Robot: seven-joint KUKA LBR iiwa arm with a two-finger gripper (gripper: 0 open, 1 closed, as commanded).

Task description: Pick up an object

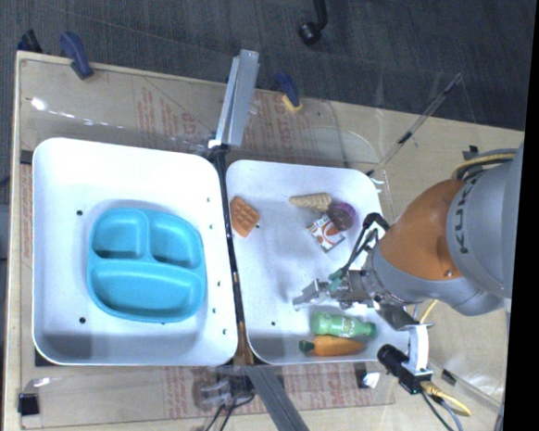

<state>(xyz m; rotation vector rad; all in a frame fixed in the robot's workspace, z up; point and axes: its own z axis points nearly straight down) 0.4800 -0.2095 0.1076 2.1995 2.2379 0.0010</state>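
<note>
Green bottle (342, 326) is the likeliest object to be picked, lying on its side in the lower part of the right bin (275, 257), directly beneath the gripper (324, 293). The gripper hangs low over the bin floor just above that bottle, and whether its fingers stand wide or narrow I cannot tell from this slant. Nothing shows between them, so I judge the step to be the approach before a grasp, with the pick not yet made. The next move calls for settling down squarely over the bottle and closing across its narrow width, without nudging the orange carrot (333, 347) that lies touching it on the lower side. Farther out in the same bin, toward the upper part, sit a small red and white packet (325, 231), a purple round item (342, 214), a tan cone shape (310, 201) and a brown waffle-like piece (243, 216) near the left wall. The left bin (54, 239) holds a blue divided tray (147, 263), lying flat in its middle.
</note>
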